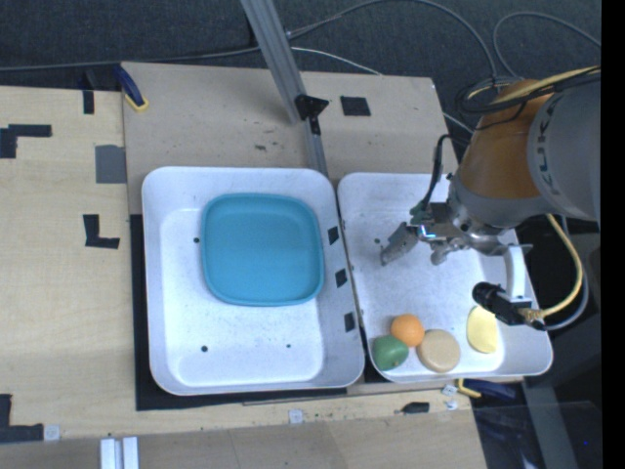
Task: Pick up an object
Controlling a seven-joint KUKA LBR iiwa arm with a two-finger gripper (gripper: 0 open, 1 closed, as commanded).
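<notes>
Camera view: round orange ball [407, 330] beside smooth tan disc [439, 351].

Four small things lay clustered along the front edge of the right bin [444, 189], on its white floor. An orange ball [407, 329] sat slightly back from the others, touching a green rounded piece [389, 352] at the front-left corner. Just right of these rested a tan, flattish round object [439, 350], close against the orange one. Further right, near the front-right corner, a pale yellow oblong piece [482, 329] lay apart from the tan one, its long side running front to back.
</notes>
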